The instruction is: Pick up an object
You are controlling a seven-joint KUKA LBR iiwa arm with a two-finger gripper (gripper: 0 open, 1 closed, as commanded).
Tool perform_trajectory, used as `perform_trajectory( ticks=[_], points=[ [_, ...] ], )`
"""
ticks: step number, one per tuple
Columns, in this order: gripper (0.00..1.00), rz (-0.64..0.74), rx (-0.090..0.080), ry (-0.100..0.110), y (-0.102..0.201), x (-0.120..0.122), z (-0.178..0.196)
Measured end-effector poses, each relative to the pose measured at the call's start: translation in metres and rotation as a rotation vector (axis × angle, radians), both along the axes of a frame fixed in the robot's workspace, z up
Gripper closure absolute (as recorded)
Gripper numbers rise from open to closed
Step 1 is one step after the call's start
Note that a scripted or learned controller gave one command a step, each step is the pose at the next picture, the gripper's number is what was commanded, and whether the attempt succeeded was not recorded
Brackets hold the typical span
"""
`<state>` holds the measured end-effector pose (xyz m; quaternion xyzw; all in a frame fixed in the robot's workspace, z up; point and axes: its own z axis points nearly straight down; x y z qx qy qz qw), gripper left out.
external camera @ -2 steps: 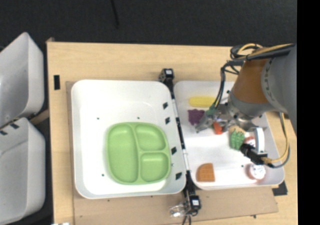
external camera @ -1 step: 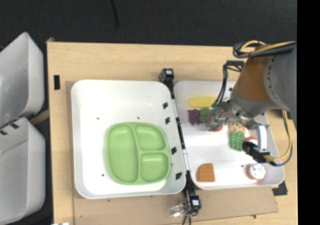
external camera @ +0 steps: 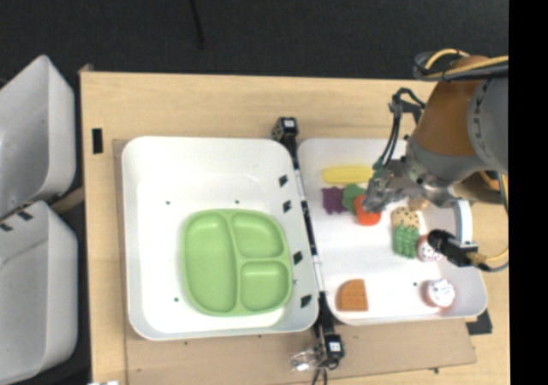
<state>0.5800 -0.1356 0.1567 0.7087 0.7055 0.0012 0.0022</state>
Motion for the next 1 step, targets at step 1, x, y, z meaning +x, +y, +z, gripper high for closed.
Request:
perform_trajectory(
  ticks=[1],
  points=[
    [1.00,0.007,0.000,-0.003,0.0068,-0.0022,0.0595]
  ],
)
